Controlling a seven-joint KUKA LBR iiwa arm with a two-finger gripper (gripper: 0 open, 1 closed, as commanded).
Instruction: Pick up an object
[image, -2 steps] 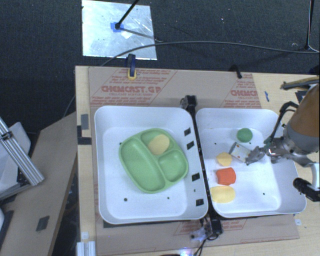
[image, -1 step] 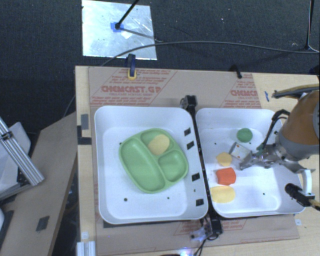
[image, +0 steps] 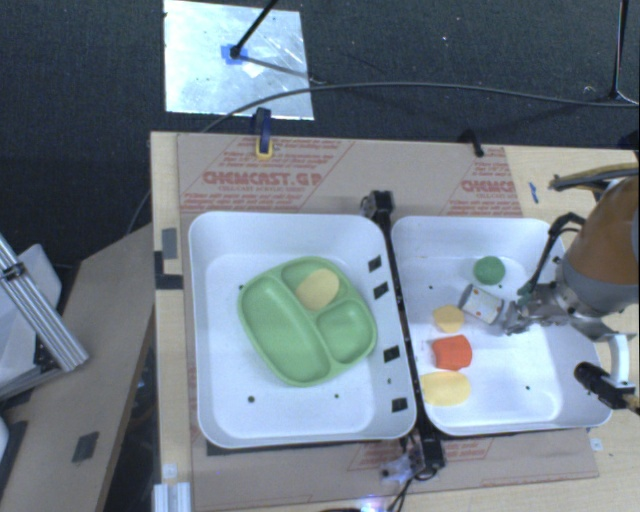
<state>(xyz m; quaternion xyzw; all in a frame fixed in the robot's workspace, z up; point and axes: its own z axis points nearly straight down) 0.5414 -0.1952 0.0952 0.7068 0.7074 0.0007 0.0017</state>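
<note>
Tool (image: 476, 303) low in right bin (image: 530, 400), finger spread unclear, arm (image: 600, 260) reaching from right, beside yellow piece (image: 448, 319).

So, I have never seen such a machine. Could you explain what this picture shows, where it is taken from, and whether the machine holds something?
One fixed camera looks down at a slant on a bench with two white bins. The grey and orange robot arm reaches in from the right; its gripper sits low in the right bin, among a green round object, a small yellow piece, an orange-red piece and a larger yellow piece. I see nothing between its fingers. The left bin holds a green divided plate with a yellow piece in one compartment.
</note>
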